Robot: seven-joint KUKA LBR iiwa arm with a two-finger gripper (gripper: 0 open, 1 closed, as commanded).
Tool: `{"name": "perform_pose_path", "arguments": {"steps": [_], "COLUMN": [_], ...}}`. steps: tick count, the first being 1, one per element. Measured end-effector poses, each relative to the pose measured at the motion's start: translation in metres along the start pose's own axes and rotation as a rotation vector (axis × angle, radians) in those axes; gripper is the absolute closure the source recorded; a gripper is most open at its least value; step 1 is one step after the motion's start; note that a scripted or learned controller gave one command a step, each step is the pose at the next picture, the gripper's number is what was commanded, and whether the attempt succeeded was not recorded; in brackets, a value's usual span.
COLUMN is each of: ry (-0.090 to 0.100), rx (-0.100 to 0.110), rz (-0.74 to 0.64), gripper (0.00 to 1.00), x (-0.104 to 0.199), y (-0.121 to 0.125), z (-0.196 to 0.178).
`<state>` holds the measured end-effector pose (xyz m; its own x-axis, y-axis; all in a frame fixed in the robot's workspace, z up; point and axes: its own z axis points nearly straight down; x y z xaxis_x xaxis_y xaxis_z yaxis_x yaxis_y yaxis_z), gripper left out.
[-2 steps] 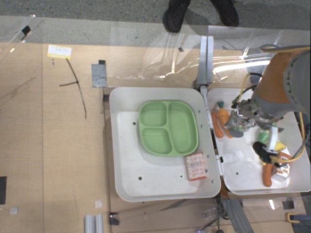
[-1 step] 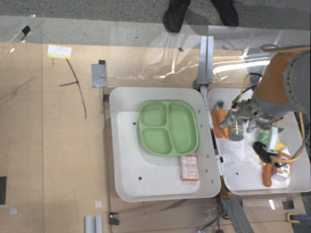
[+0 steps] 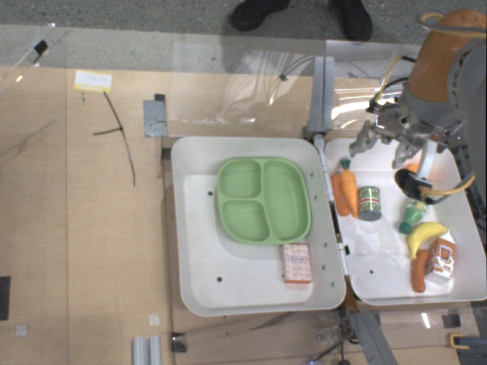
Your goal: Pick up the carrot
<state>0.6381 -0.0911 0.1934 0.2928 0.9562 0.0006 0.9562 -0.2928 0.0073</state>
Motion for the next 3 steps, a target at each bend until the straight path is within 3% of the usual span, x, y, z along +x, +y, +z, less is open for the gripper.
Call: {"name": "perform_pose_path", "arguments": {"steps": [1, 2, 3], "ry": [-0.001, -0.001, -0.001], "rx": [0.003, 0.002, -0.005], "rz": [-0.247, -0.230, -0.231], "gripper": [0.00, 0.00, 1.00], "x": [-0.009, -0.026, -0.027], "y": [0.029, -0.002, 0.000], "z": [0.102, 0.101, 0.087]}}
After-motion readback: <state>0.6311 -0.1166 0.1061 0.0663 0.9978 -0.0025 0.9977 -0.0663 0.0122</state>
